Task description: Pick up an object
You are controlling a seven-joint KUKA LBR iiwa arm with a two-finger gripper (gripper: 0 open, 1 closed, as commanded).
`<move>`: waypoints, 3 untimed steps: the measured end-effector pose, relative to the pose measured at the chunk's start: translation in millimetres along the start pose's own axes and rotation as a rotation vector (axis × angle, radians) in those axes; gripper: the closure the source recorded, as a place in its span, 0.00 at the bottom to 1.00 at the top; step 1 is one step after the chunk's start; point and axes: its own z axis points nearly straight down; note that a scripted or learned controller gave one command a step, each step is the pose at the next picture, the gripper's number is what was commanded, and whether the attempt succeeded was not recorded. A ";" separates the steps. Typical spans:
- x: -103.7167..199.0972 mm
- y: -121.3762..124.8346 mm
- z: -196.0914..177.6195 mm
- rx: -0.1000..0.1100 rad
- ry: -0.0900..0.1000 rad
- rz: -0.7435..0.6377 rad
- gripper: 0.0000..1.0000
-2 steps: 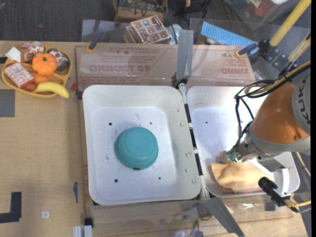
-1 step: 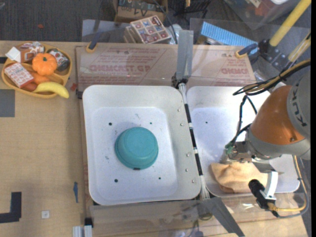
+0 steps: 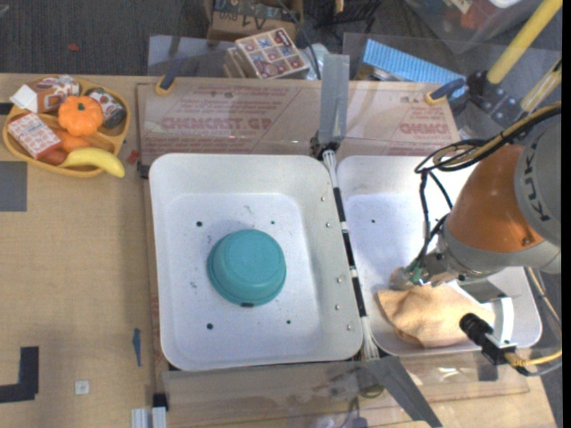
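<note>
- Nearest the lens, at the front edge of the right bin (image 3: 375, 203): a tan, lumpy object (image 3: 428, 317), soft-looking, like crumpled cloth or a bread-shaped toy, lying just below and in front of the gripper (image 3: 417, 276).
- Gripper low in that bin, right at the tan object's upper left edge; contact not clear, and finger spread hidden by the wrist, so cannot tell whether open or closed.
- Nothing seen lifted between fingers; tan object flat on the bin floor.
- Step in hand, by judgement: descent or grasp attempt on the tan object, pick not yet shown as done.
- Next move likely calls for a firm closing on the soft bulk, then a straight lift; thin edge could slip out.
- Above the gripper: grey arm with orange band (image 3: 495, 208), smooth and rounded, black cables looped beside it.
- Well to the gripper's left, in the left bin (image 3: 178, 194): a teal bowl (image 3: 247, 267), round, smooth plastic, upside down.
- Both bins shallow, white, matte, rounded corners.
- Far left and beyond: a yellow dish (image 3: 18, 141) of toy food, with a banana (image 3: 94, 160) and an orange pumpkin (image 3: 80, 114).
</note>
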 end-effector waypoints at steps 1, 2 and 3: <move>-5.4 -0.4 -0.2 -0.003 0.001 -0.215 0.00; -28.7 9.0 0.2 0.002 0.003 0.225 0.00; 14.0 19.3 -95.4 0.007 0.005 0.020 0.00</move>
